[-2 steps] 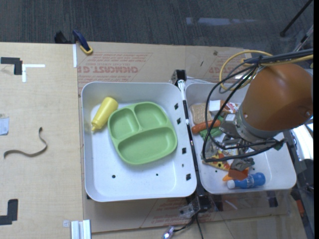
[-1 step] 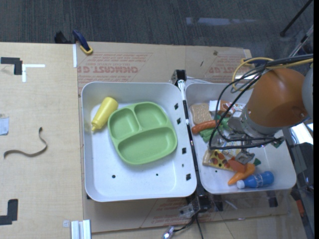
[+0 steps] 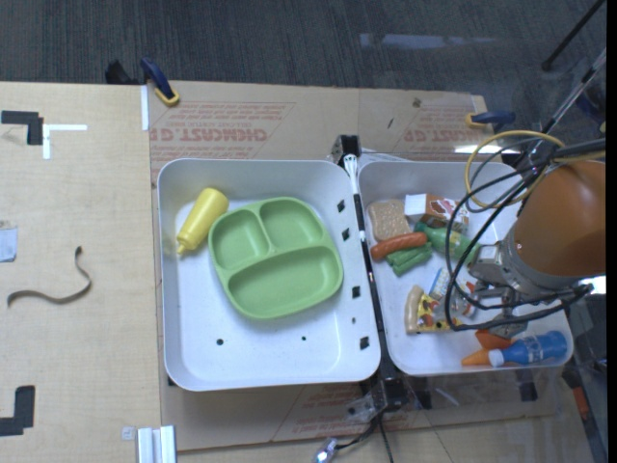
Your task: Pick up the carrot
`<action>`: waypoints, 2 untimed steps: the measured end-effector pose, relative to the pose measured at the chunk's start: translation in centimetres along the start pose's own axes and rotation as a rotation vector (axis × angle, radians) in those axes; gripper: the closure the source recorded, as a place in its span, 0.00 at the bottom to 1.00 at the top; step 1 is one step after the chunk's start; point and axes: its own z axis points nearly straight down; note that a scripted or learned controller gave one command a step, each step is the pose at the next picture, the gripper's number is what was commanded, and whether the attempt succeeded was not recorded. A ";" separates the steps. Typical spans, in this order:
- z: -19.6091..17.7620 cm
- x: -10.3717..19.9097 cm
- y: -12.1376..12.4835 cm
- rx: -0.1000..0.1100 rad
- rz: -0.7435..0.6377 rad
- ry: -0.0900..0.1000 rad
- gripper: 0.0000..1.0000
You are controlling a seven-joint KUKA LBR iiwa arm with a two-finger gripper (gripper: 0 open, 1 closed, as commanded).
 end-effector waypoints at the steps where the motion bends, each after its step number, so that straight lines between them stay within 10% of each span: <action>1: 1.2 -1.4 1.5 -0.007 -0.492 -0.003 0.00; 2: 1.5 -4.8 -0.4 -0.013 -0.147 0.002 0.00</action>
